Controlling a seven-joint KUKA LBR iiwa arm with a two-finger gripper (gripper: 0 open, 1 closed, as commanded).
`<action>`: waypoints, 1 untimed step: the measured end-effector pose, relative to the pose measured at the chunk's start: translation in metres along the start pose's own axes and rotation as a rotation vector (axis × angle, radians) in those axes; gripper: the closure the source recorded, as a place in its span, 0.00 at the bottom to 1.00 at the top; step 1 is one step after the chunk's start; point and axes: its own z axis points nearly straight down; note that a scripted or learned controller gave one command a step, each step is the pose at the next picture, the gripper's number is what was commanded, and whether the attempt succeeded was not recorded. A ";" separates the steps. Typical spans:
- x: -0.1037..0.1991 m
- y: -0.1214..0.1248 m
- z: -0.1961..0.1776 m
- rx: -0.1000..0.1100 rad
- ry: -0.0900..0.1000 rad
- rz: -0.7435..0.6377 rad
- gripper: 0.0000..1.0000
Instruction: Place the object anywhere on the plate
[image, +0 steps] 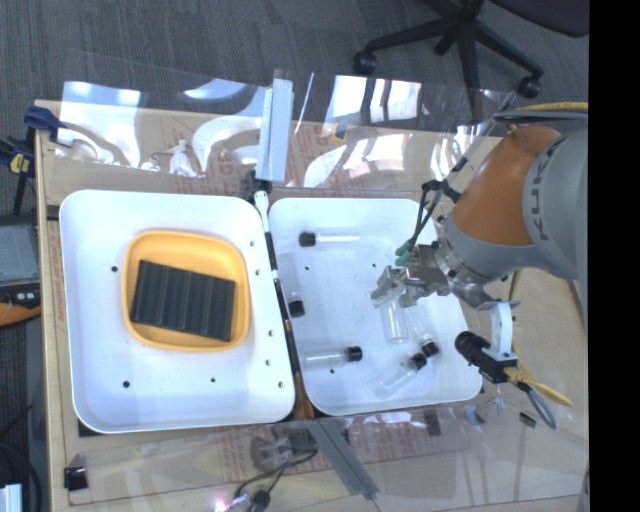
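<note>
Grey carpet (150, 40) surrounds the bench (150, 170); fingers (392, 290) over the right bin (330, 390), grip state unclear.

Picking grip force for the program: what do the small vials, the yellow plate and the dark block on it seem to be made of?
Vials: clear glass or plastic, glossy and see-through, with black caps; which one, the view leaves open.
Yellow plate: likely plastic, smooth with a soft sheen and rounded rim.
Dark block: matte dark grey with parallel ridges, maybe rubber or foam.
</note>
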 end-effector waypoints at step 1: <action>0.051 -0.048 0.013 0.005 0.002 -0.155 1.00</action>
